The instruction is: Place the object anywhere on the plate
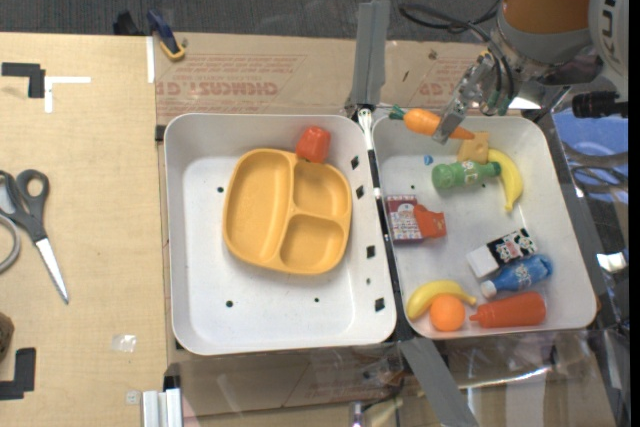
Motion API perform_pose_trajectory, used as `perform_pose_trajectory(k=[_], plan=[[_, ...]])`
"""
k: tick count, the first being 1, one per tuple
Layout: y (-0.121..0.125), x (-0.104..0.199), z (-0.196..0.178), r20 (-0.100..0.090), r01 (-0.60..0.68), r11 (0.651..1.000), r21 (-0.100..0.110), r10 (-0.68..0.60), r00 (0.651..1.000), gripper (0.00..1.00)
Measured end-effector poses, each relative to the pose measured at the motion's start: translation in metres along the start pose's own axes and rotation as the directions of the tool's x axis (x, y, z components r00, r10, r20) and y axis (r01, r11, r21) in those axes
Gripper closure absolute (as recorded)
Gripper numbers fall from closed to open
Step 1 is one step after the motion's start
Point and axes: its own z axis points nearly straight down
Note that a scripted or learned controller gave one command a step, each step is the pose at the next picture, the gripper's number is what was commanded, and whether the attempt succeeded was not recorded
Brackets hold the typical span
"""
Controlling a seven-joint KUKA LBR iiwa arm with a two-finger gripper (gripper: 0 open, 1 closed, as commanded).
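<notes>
I'm seeing the claw (462, 120) hanging at the far edge of the right bin (560, 245), near its far-left corner, tips just beside the carrot (424, 122) lying on that rim; I can't tell how the claw is set from this angle. The yellow plate (288, 212) is sitting in the left bin (190, 245), toward its far-right side, with a red block (314, 143) touching its far edge. I'm also reading a green bottle (464, 174), a banana (511, 179), a red packet (412, 220) near the right bin's left wall, and an orange (448, 313) at its near edge. Scissors (35, 220) are lying at the surface's left edge.
</notes>
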Motion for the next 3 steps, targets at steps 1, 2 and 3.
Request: perform_pose_trajectory(k=[1, 2, 3], plan=[[0.053, 0.056, 0.062, -0.002, 0.02, 1.0, -0.001, -0.02, 1.0, 1.0], [0.09, 0.091, 0.062, -0.002, 0.212, 0.977, -0.001, -0.212, 0.977, 1.0], [0.103, 0.167, 0.078, -0.003, 0.11, 0.994, 0.0, -0.11, 0.994, 1.0]])
